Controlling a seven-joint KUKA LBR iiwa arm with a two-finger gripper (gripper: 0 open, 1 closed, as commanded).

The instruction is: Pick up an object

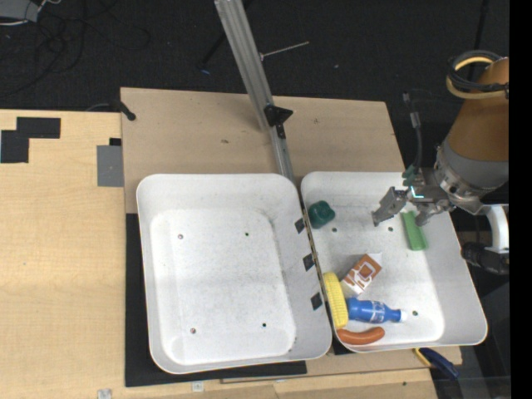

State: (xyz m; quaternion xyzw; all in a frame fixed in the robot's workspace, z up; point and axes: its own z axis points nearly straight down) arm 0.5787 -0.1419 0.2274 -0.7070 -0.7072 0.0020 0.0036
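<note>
From the fixed overhead camera, two shallow white plastic bins sit side by side on the bench; the left bin [158, 198] and the right bin [465, 322] meet at a shared edge. The grey arm with its orange band [480, 127] reaches in from three o'clock; its two-finger gripper [406, 209] hangs over the right bin's upper half with fingers spread apart, nothing between them. Just at four o'clock of the gripper lies a green rectangular block [415, 231]; a dark green rounded lump [321, 214] rests at nine o'clock, by the bin's left wall. Toward six o'clock lie a small brown-and-white carton [362, 273], a yellow corn-cob-shaped toy [335, 298], a blue plastic bottle [373, 312] and an orange-red sausage-shaped piece [361, 335].
</note>
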